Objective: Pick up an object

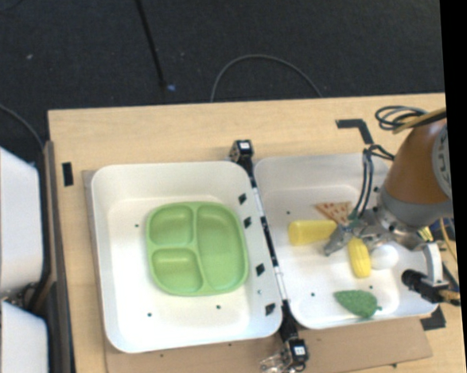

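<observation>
Lying near the right bin's (296, 169) front edge: green leaf (356, 303), well apart from the jaws (350, 239). Hovering low over the corn (358, 258), jaws just beside the yellow block (311, 231); released or clenched, impossible to tell. Risking a miss: corn being round, likely rolling aside, or block getting nudged. Sitting beyond, toward the back edge: waffle piece (334, 210). Resting in the left bin (109, 230): green tray (196, 249).

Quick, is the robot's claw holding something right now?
Gripper: cannot be told whether it is open or closed; it sits low in the right bin, by the yellow corn cob, with nothing visibly held.
</observation>
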You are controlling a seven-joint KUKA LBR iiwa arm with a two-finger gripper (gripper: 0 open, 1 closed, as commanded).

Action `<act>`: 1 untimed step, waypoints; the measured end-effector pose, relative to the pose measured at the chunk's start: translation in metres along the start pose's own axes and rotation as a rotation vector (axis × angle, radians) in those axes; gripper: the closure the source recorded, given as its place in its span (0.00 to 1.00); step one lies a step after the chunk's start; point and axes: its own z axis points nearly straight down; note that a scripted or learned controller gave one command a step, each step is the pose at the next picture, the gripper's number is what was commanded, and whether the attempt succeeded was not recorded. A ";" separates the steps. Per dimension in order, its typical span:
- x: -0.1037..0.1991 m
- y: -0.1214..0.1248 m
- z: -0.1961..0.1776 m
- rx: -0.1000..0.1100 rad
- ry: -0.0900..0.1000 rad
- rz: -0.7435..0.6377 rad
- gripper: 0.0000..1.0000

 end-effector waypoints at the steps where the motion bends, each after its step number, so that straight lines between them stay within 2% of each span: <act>1: -0.001 0.001 -0.012 -0.004 -0.001 0.004 1.00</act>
